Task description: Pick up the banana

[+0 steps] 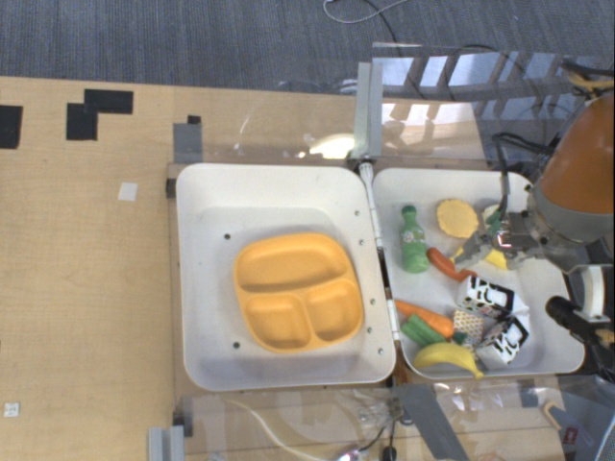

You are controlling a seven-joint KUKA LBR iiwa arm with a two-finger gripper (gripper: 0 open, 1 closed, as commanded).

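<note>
The banana (pixel 447 356) is yellow and lies at the near edge of the right bin (pixel 553 281), beside a green vegetable piece (pixel 419 330) and a carrot (pixel 426 315). My gripper (pixel 488 246) hangs over the middle of the right bin, up and to the right of the banana and well apart from it. It sits just above a black-and-white patterned object (pixel 487 297). The banana is untouched on the bin floor.
The right bin also holds a green bottle (pixel 412 240), a round yellow piece (pixel 457 218), a second orange carrot (pixel 447 263) and another black-and-white object (pixel 505 341). An orange divided plate (pixel 296 291) lies in the left bin (pixel 207 257).
</note>
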